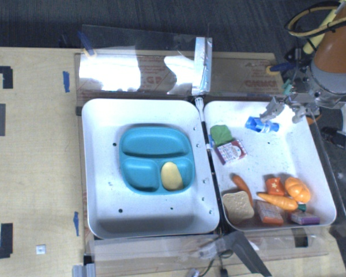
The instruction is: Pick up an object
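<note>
Seemingly for a grasp, the gripper (284, 109) is held with fingers spread at the right bin's (323, 154) far edge, just right of a blue object (260, 124), nothing pinched.

A robotics lab bench, to judge by the grey arm with its orange band (333, 53) and looped cables, two white bins (98, 154) fixed side by side on a plywood top (29, 154) marked with black squares and blue tape, holding toy food.
</note>
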`<state>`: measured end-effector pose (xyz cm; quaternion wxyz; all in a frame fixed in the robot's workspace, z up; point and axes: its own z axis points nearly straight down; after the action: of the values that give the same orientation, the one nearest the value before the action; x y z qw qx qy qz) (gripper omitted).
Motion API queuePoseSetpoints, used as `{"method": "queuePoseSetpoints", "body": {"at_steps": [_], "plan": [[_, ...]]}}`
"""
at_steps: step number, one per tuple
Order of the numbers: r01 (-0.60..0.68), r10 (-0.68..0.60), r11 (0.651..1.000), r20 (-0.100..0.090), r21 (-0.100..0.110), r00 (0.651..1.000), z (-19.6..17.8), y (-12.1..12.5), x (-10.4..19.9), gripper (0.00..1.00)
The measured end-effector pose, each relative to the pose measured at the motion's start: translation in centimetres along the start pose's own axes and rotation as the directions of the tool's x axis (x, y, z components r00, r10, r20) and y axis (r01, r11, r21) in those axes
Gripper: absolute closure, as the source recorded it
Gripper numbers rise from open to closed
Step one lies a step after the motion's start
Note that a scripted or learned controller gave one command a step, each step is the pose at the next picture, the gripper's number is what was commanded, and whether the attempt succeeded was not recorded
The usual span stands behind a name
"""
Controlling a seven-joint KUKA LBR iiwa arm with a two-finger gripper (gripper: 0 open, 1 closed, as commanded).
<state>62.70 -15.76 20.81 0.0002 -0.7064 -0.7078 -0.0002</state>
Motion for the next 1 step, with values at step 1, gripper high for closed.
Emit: {"method": "queuePoseSetpoints", "body": {"at_steps": [1], "plan": [[0.075,-0.075,0.997,0.003,-0.007,0.997,11.96,4.19,-0.28,0.00]]}}
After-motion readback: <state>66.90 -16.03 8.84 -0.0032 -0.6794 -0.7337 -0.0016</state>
